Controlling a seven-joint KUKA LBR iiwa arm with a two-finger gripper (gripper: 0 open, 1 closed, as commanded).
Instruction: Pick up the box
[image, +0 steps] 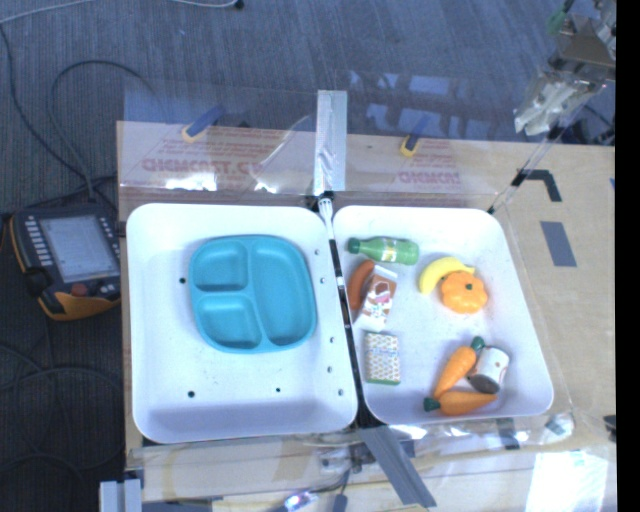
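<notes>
A small flat box (381, 357) with a green and white pattern lies in the right bin (520, 290), near its left wall and toward the front. Just behind it lies a white and red carton (378, 300), leaning against a brown sausage (359, 283). My gripper (545, 103) hangs high at the top right of the camera view, beyond the right bin's far corner and well away from the box. It is small and blurred there, and nothing shows in it.
The right bin also holds a green bottle (385, 250), a banana (441, 270), an orange (463, 293), two carrots (456, 368) and a small can (489, 369). A blue divided plate (250, 292) lies in the left bin (160, 390).
</notes>
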